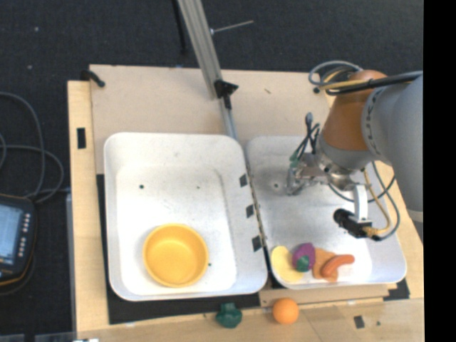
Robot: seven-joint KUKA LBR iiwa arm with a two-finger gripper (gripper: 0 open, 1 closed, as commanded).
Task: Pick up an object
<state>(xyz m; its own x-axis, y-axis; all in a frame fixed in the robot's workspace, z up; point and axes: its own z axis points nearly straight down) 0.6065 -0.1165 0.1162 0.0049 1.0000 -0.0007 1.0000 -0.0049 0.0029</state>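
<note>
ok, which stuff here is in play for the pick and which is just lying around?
In play: pincer; right bin with banana, purple toy, orange carrot.

Lying around: yellow bowl in left bin; orange ball and green toy on bench.

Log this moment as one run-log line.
arm: over right bin | gripper: above far-left floor, nothing seen held | toys: near edge of right bin | yellow bowl: left bin | orange ball: on bench
</note>
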